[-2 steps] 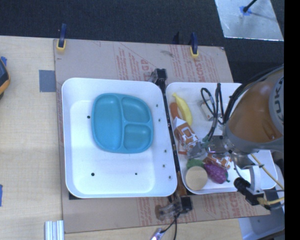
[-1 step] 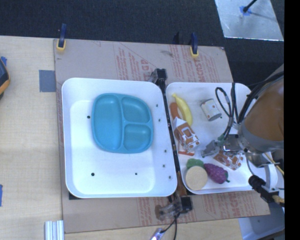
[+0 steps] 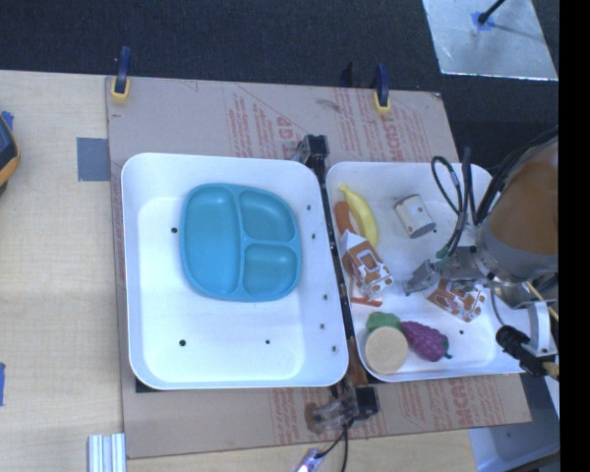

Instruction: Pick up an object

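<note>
A pale wooden worktop (image 3: 49,283) carries a brown cardboard sheet (image 3: 236,116) held by blue-and-yellow clamps (image 3: 121,75) at its far edge. Beyond lies dark carpeted floor (image 3: 226,18).

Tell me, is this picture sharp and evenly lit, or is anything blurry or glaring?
Camera view: light is soft and even; the blue plate and left bin look crisp with faint shadows. The banana and grapes are clear enough. The arm at the right looks soft and blurred. A pale patch on the dark floor is bright, washed out.
</note>
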`<state>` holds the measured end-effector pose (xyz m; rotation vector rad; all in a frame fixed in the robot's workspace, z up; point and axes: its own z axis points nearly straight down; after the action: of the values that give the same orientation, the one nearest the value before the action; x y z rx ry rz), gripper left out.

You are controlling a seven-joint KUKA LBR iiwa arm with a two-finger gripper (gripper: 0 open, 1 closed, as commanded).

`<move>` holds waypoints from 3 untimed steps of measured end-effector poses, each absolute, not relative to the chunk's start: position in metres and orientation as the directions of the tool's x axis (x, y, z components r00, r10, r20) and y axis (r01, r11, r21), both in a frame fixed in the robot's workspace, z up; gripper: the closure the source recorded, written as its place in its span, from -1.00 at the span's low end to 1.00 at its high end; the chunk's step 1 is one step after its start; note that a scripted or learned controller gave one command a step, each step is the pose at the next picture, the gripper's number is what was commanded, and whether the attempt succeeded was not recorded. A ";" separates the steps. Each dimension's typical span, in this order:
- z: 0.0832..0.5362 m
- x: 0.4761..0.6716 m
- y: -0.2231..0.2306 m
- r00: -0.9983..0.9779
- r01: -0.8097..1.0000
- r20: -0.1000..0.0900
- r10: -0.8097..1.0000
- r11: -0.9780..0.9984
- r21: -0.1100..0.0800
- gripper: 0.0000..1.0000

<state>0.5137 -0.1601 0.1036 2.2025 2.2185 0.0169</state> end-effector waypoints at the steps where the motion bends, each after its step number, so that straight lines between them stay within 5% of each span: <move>1: 0.103 0.587 -0.118 -0.006 1.000 -0.013 1.000 0.006 0.026 -1.00; 2: 0.117 0.589 -0.121 -0.005 0.999 -0.017 1.000 0.006 0.033 1.00; 3: 0.112 0.520 -0.214 -0.001 1.000 -0.004 1.000 0.001 0.004 1.00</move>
<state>0.5203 -0.2145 0.1118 2.2168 2.2185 0.0000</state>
